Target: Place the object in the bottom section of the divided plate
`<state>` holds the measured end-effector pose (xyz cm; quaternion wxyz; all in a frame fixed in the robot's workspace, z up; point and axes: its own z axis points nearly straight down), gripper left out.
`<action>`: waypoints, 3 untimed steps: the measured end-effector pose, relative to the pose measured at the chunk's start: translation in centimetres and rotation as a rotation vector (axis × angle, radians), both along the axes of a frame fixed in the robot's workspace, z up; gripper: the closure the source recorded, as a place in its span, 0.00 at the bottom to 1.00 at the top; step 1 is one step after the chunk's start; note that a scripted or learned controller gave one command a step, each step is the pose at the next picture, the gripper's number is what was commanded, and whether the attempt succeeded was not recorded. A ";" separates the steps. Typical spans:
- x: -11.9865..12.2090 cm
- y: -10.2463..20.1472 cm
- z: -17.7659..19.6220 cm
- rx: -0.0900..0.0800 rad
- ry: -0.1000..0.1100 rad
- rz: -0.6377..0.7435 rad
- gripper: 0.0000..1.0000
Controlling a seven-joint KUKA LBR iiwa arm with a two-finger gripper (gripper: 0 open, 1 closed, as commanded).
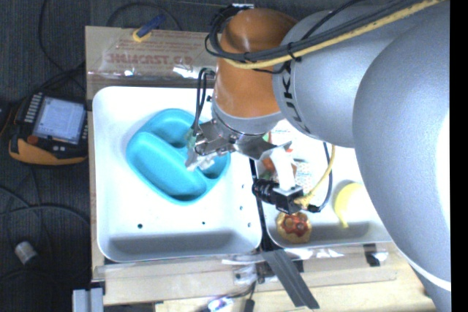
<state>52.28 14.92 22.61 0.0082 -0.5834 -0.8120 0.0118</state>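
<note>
Dark grey carpet surrounds the counter (102, 40), where two shallow white bins sit side by side. Over the left bin (117, 230) hang the jaws (199, 157), metal and glinting, low above the right part of the blue divided plate (167, 153); how far apart they stand I cannot tell from this angle, nor whether anything sits between them. That plate is smooth glossy plastic with rounded corners, lying tilted in the bin's middle. Above the wrist comes the orange band (245, 84), then the broad grey arm (380, 106) wrapped with black and yellow cables. Down in the right bin (365, 234) lie a round reddish fruit-like object (292, 227) and a yellow curved piece (345, 202).
</note>
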 end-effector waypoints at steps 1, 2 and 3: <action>0.0 0.0 0.0 0.000 0.000 0.000 0.00; 0.1 0.0 0.4 -0.003 0.009 0.000 1.00; 0.1 0.0 0.4 -0.004 0.009 0.000 0.00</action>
